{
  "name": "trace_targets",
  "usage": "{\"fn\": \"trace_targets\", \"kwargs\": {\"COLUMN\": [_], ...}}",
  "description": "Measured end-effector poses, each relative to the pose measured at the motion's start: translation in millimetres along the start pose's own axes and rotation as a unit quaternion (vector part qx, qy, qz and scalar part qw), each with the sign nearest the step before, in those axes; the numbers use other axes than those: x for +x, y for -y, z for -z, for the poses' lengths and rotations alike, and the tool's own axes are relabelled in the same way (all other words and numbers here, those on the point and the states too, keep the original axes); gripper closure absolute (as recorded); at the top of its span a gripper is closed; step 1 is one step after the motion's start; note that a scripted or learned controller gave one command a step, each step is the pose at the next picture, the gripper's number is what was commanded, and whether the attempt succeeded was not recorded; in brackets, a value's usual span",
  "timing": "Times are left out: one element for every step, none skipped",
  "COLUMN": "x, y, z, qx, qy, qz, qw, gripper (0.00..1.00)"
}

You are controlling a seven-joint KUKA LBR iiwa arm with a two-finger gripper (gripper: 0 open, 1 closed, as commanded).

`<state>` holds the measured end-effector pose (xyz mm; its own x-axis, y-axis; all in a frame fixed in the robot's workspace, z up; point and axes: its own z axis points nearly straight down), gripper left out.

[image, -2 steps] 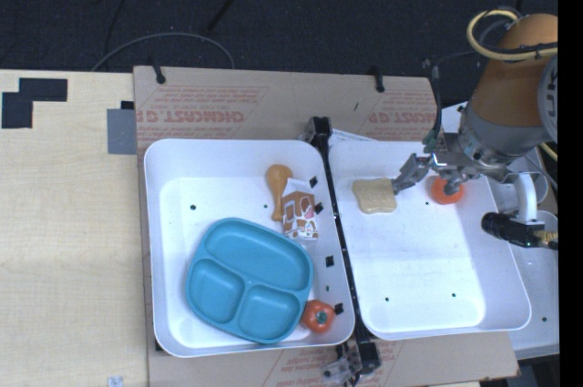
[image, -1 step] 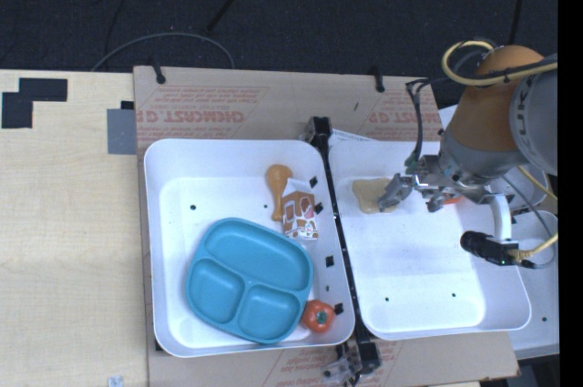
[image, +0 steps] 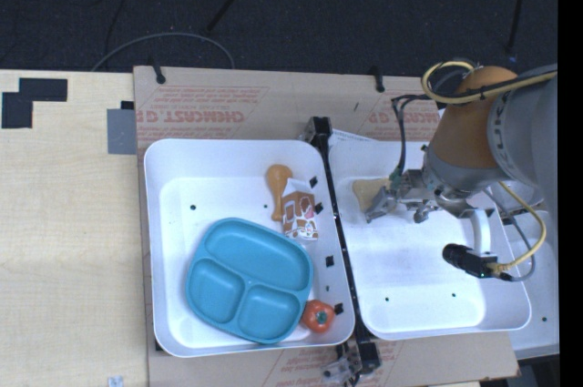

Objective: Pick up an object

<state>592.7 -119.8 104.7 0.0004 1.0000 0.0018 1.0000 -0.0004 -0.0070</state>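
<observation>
Gripper (image: pixel 393 201) is hovering low in the right bin (image: pixel 428 303) beside a tan object (image: pixel 366 190); its hold cannot be told. Pickup is not yet showing as done.

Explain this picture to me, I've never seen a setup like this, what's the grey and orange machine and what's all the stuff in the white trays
The camera sits above a bench, looking down at a slant. The grey and orange machine is a robot arm reaching in from the right. Its gripper, a two-finger claw, hangs over the right bin, beside a small tan piece. I can't tell if it holds anything. The left bin contains a blue divided plate, a small red tomato-like toy, an orange toy shaped like a drumstick, and a small patterned packet. Its job is to pick up one object.
</observation>
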Motion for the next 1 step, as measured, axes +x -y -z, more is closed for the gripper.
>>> {"fn": "trace_targets", "kwargs": {"x": [0.9], "y": [0.6], "z": [-18.4], "qx": [0.0], "qy": [0.0], "qz": [0.0], "qw": [1.0], "gripper": [0.0]}}
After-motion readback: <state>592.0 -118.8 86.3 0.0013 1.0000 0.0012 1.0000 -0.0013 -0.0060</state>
